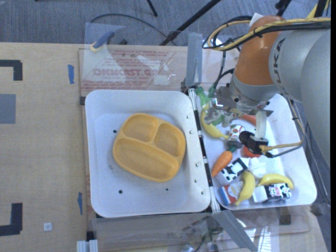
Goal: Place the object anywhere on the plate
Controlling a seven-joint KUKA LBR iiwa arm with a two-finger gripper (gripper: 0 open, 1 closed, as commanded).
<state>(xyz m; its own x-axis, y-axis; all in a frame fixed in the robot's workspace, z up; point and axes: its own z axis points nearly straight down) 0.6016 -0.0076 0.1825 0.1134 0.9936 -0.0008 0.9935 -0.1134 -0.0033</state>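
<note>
— How far along does this look to you?

— Barely begun, I'd judge. The yellow plate, the one with three compartments, lies in the left bin with nothing on it at all. Every candidate object sits over in the right bin.

— What's in that heap?

— A carrot near the divider between the bins, a banana close to the front edge, a second banana just to its right, another yellow curved piece further back under the arm, and some black-and-white patterned blocks among them. They lie packed together, several touching.

— And the arm?

— It reaches in from the right, its orange band over the far end of the right bin, with the pincer down among the items at the back. Whether it is released or clenched, I cannot tell; the wrist and the clutter hide that. I see nothing plainly lifted clear of the pile.

— So what's left?

— Nearly everything, by my reckoning: secure one object, raise it out of the crowd, carry it across the divider to the left, and set it on any part of the plate. With neighbours so close, the pick seems the tricky part.
</note>
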